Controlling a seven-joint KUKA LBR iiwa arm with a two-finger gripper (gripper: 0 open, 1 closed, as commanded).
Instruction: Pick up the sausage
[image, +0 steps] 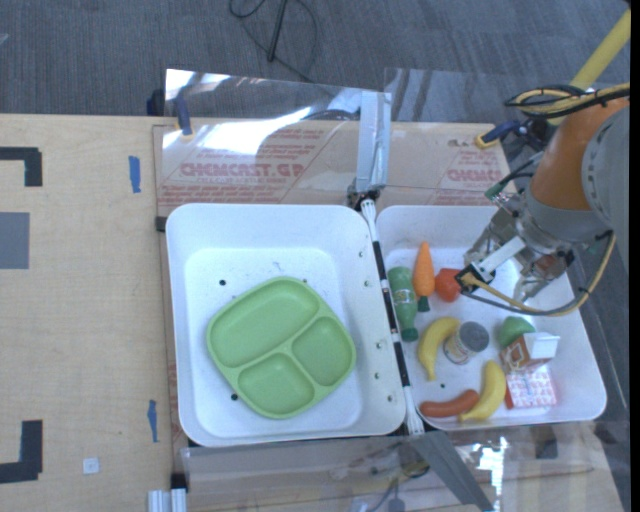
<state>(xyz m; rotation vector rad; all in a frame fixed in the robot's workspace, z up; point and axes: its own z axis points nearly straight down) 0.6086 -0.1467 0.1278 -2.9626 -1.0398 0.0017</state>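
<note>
Hand (525, 272), open or closed you cannot tell, hangs well apart from the sausage (449, 405) — nearer the bin's front rim, touching a banana (489, 392) — so descend over its end farther from the banana, gripping across its width.

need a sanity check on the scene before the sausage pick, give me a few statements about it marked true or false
1. The sausage lies in the bin on the view's right, near its front edge. True.
2. The green plate has a banana on it. False: both bananas lie in the other bin, with the sausage.
3. One banana touches the sausage. True.
4. The pincer holds the sausage. False: the sausage rests on the bin floor, well apart from the pincer, which is over the far part of that bin.
</note>
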